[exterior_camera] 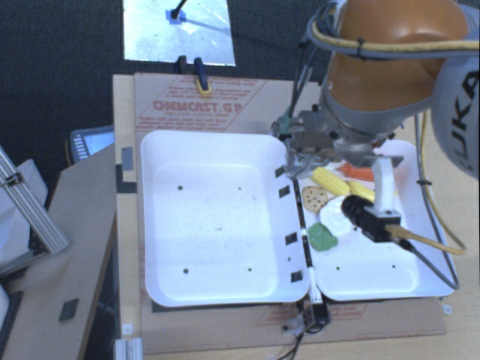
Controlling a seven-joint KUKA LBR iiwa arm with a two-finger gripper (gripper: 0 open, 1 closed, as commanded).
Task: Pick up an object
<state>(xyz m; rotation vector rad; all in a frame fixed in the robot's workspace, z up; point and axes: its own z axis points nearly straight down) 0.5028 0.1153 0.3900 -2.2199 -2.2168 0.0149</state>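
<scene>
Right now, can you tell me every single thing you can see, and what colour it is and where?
shallow white plastic bin: one, white, left side of the bench
second shallow white bin: one, white, right side
yellow corn-shaped toy: one, yellow, right bin, near its far end
round tan cookie toy: one, tan with dark dots, right bin, beside the corn
green leafy toy: one, green, right bin, by the left wall
orange toy piece: one, orange, behind the corn
grey arm with orange band: one, above the right bin

Arm (397,58) hides right bin's (375,276) far end; jaws unseen beneath wrist.
</scene>
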